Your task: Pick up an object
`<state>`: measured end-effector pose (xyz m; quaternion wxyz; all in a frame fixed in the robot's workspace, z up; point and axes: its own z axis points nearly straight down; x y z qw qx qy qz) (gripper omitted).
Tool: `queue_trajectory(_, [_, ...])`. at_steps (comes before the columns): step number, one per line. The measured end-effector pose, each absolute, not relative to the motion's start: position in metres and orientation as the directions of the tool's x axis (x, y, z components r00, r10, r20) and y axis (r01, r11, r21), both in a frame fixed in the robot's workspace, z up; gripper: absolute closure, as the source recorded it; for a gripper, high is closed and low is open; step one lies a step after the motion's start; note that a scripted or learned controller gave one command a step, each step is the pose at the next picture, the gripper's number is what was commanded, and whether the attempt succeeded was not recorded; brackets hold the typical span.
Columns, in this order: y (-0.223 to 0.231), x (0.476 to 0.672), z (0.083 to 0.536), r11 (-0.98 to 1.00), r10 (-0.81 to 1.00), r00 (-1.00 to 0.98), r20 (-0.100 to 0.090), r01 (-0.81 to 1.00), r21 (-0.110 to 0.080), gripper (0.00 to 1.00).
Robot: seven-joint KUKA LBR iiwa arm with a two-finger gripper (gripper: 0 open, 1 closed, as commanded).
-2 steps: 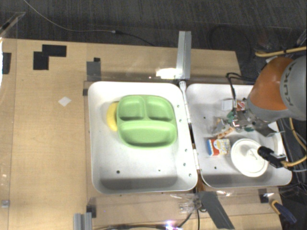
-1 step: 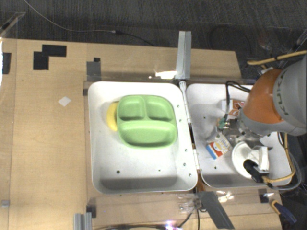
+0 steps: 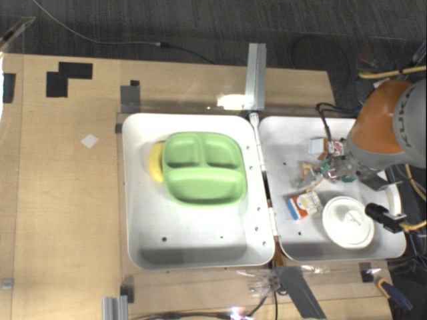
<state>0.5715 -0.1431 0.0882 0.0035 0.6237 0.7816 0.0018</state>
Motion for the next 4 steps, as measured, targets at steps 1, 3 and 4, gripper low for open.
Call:
queue_trajectory(1, [-0.143, 0.571, 0.088, 0.222, 0.975, -0.222, -0.003, 0.975, 0.007, 0.00])
queue_trajectory(3, [-0.142, 0.576, 0.112, 0.225, 0.974, -0.225, -0.009, 0.974, 0.019, 1.00])
queue_trajectory(4, [-0.142, 0.576, 0.112, 0.225, 0.974, -0.225, -0.009, 0.974, 0.019, 0.00])
